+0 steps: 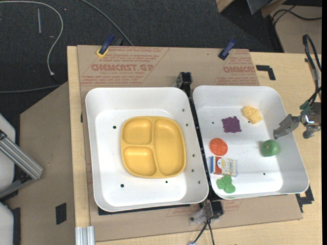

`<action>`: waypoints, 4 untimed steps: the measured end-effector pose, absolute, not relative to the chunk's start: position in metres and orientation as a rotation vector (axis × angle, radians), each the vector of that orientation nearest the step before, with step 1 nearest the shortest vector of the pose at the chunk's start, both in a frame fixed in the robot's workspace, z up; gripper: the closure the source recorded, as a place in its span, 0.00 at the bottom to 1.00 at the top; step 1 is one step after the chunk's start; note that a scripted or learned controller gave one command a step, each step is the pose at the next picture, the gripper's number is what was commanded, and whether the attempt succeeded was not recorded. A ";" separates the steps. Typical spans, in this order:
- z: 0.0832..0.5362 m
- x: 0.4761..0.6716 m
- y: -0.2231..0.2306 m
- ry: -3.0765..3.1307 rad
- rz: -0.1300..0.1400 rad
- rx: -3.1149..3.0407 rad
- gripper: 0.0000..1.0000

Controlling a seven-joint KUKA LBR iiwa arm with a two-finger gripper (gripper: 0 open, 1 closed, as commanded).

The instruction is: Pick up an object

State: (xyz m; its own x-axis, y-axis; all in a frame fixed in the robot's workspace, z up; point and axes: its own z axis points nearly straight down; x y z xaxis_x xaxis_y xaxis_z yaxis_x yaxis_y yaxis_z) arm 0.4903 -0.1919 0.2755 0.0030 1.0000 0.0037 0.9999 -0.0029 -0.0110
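Observation:
The right bin (286, 180) holds several small objects: a yellow lumpy piece (252, 114), a purple piece (231, 124), a red-orange round piece (219, 146), a green ball (270, 148), a small white carton (224, 166) and a green leafy piece (226, 184). My gripper (297, 129) reaches in from the right, over the bin's right rim, just above and to the right of the green ball. Its two fingers stand apart, open, with nothing between them.
The left bin (102, 137) holds a yellow divided plate (153, 146). A black clamp (184, 79) sits between the bins at the back. Cables (311, 55) hang at the right edge, near the arm.

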 end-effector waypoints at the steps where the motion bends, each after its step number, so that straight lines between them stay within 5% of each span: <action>1: 0.280 0.492 -0.191 -2.221 0.000 -2.220 0.00; 4: 0.150 0.499 -0.204 -2.218 0.001 -2.218 0.00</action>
